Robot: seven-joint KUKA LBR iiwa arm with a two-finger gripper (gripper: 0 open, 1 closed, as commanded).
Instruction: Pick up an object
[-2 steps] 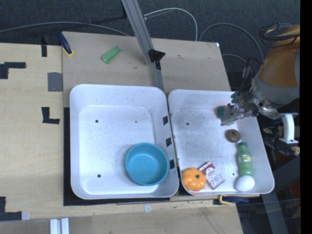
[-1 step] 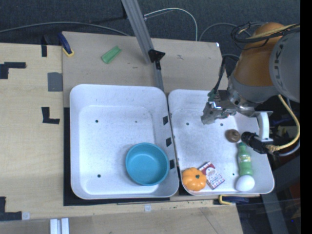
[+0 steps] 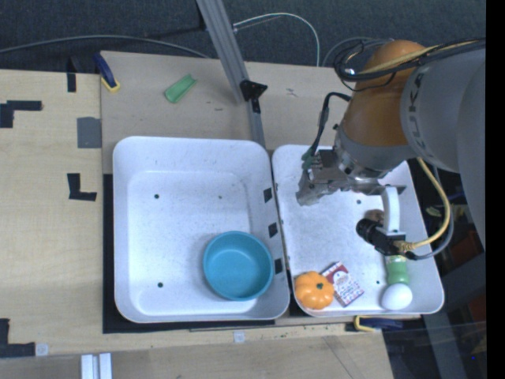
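Note:
My gripper (image 3: 314,186) hangs over the upper left part of the right bin (image 3: 316,235), its fingers pointing down and left with nothing visible between them. Near that bin's front edge lie an orange pumpkin-shaped toy (image 3: 315,290), a small red and white packet (image 3: 343,283), a white egg-shaped object (image 3: 397,297) and a green piece (image 3: 397,271). The left bin (image 3: 158,172) holds a blue bowl (image 3: 237,264) at its front right corner.
A green block (image 3: 179,88) lies on the bench behind the left bin. A grey pole (image 3: 229,46) slants down to the gap between the bins. A blue and yellow clip (image 3: 106,72) sits at the bench's back left.

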